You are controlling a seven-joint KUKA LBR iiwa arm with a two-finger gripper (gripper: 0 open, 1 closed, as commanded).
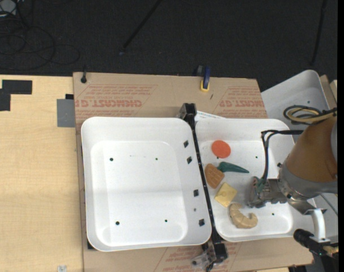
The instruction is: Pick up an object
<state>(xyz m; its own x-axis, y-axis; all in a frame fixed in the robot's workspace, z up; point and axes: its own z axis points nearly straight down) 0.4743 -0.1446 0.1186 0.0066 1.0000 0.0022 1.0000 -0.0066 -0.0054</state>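
The right bin (274, 132) holds an orange-red disc (220, 148), a dark green curved piece (233, 168), a brown waffle-like piece (214, 176), a pale yellow block (226, 194) and a tan curved piece (242, 217). My gripper (259, 195) is low in the right bin, just right of the yellow block and above the tan piece. Nothing shows between its fingers. The grey and orange arm (310, 157) comes in from the right and hides the bin's right side.
The left bin (95, 180) sits beside it, split off by a black divider bar (197, 174). Both bins rest on a cardboard sheet (132, 95). A blue and yellow clamp (204, 78) stands at the back edge. Black cables (271, 146) loop near the arm.
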